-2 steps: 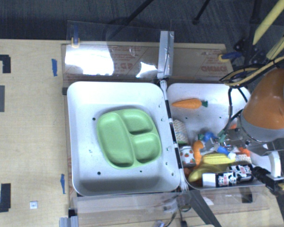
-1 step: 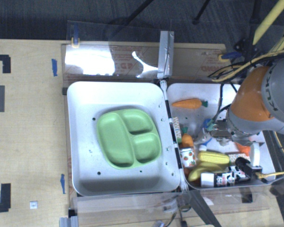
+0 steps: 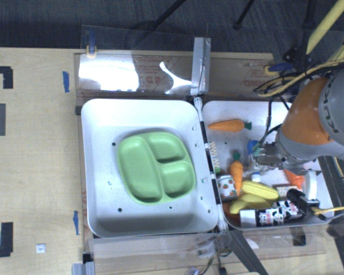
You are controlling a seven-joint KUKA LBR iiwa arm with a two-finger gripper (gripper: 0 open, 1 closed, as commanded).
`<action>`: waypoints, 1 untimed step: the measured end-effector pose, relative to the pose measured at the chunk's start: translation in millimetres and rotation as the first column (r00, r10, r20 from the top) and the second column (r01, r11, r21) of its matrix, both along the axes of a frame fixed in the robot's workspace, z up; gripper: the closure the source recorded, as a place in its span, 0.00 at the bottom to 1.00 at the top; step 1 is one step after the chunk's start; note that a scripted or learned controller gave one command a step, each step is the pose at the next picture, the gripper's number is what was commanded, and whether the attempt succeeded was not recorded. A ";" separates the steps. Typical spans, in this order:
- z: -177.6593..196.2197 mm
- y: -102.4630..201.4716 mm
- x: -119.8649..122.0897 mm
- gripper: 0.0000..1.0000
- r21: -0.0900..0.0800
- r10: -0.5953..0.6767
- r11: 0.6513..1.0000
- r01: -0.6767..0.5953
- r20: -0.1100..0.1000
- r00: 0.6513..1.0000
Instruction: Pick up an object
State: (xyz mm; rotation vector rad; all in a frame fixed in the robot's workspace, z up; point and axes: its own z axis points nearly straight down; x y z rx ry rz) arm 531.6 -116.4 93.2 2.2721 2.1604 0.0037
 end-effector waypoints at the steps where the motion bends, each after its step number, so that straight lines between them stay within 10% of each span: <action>1: 6.3 -1.0 0.1 1.00 0.000 -0.002 1.000 0.002 -0.003 1.000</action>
